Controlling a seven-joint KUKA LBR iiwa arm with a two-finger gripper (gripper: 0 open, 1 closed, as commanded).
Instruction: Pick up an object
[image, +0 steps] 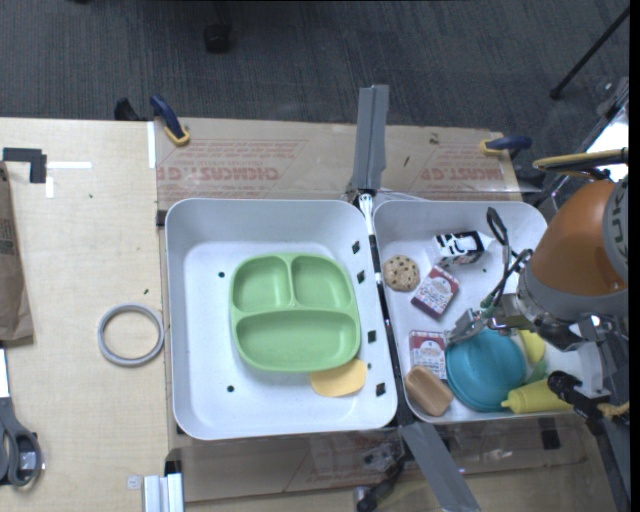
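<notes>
The green plate (295, 312) and yellow slice (339, 379) lie in the left bin (190, 330); rightward, my claw (478, 322) hangs over the blue bowl (487, 372), grip unreadable; crowded packets (435, 292) could snag me; the bowl's rim may slip.

Dark grey carpet (300, 50) covers the floor beyond a pale wooden bench (80, 260). Brown cardboard (260, 165) is clamped across the benchtop, and a grey ring (131, 334) lies on the wood.

Grey ring (131, 334) on bench (80, 250)
</notes>
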